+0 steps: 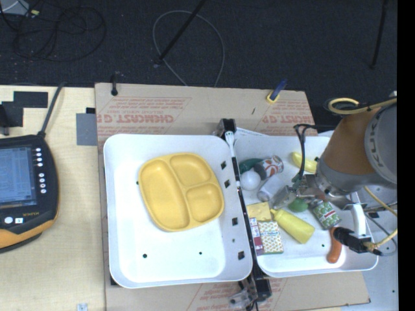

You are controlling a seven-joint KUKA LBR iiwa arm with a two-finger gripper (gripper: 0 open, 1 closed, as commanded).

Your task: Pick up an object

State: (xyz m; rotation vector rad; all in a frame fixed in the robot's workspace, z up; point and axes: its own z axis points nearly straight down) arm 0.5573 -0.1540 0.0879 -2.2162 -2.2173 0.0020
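The arm (360, 154) reaches in from the right over the right bin (285, 264), its orange band above the wrist. Its gripper (295, 196) hangs low among the clutter near the bin's middle; whether the jaws are spread or pressed together cannot be told, nor whether anything sits between them.

Around it lie a yellow bottle (295, 227) on its side, just beside a flat yellow block (259, 211), a patterned card packet (267, 237) with print too small to read, a white ball (249, 180), a small can with red and white label (273, 166), a green object (251, 166), a second green-labelled can (323, 214), and an orange-handled tool (334, 248) near the right rim. A yellow piece (305, 162) shows by the arm.

The left bin (123, 238) carries a yellow divided tray (181, 190) with three compartments.

Under both bins lies brown cardboard (162, 109) with red printed lettering, seen upside down and not clearly legible. On the counter's far left sits a teach pendant (23, 186) with a lit screen whose text is unreadable.
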